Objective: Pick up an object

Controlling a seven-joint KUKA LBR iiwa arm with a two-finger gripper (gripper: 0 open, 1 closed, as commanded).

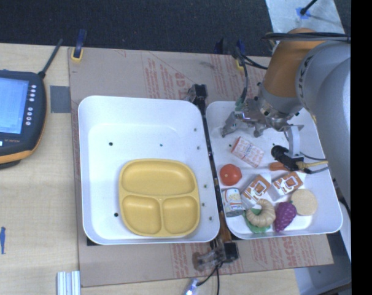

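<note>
Fingers spread wide, holding nothing, near back edge of right bin; we see toy food cluster crowding front half, yellow tray in left bin.

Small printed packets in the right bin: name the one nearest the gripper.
The pale pink packet, lying alone just below the gripper; the two orange-and-white packets sit lower.

Right bin: toys crowd five to seven o'clock; floor open toward twelve; left bin's yellow tray blocks six.
</note>
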